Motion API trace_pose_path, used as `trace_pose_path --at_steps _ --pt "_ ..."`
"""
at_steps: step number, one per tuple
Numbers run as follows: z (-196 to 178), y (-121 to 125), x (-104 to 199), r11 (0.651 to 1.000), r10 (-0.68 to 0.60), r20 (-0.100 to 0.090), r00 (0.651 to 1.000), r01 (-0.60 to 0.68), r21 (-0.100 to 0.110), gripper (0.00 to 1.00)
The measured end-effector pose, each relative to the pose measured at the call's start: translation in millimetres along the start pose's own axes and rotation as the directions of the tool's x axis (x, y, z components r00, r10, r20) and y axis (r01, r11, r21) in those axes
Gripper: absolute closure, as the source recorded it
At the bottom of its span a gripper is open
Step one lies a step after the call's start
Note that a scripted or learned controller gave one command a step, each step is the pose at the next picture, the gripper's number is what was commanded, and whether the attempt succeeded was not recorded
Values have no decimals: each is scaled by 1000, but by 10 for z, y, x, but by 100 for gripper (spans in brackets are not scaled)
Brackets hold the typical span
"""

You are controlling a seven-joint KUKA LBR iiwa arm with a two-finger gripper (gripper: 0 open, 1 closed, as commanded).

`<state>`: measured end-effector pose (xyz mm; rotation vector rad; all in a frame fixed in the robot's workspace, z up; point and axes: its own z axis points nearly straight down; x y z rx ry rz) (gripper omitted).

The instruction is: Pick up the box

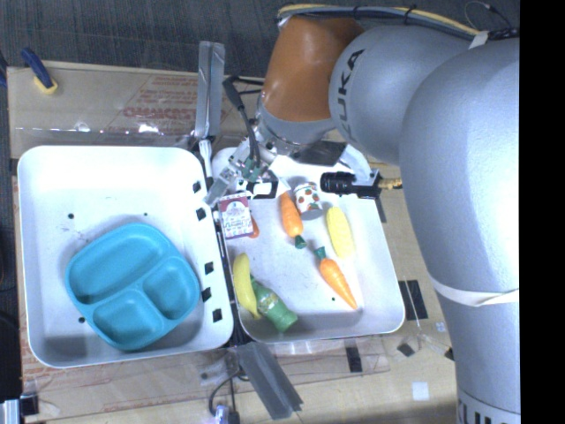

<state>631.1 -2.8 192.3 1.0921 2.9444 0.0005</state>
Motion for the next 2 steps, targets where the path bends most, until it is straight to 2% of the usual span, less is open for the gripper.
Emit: trace_pose_path --at_steps 1,2 --pt "-787 -966 -103 967 -254 2 967 254 1 0" --pt "-744 -1244 -51 992 -123 -2 992 123 2 0"
